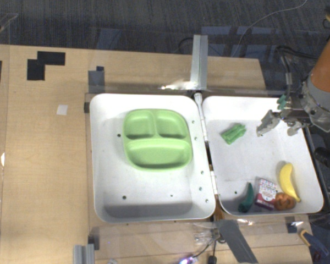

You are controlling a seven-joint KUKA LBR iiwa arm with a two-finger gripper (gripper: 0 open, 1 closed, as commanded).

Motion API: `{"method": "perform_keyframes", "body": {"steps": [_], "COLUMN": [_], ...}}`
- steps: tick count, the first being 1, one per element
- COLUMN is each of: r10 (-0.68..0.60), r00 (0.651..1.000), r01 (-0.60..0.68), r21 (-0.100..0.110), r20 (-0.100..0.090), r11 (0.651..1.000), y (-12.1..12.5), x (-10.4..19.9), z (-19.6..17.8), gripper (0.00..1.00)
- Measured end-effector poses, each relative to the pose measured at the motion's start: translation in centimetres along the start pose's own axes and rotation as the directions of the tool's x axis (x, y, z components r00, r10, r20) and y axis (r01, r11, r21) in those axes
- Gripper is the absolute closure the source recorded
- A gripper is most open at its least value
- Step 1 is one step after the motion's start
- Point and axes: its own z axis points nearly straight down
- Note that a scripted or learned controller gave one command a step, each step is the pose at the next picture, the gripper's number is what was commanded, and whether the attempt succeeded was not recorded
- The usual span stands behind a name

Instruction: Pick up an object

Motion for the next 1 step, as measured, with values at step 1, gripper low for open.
{"method": "perform_keyframes", "body": {"steps": [1], "r10": [-0.168], "r00": [0.986], "r01": [0.168], "r21": [0.0], "r20": [0.0], "r11": [0.986], "y": [-3.97], "x": [1.42], "z": [4.6], "gripper": [0.0]}}
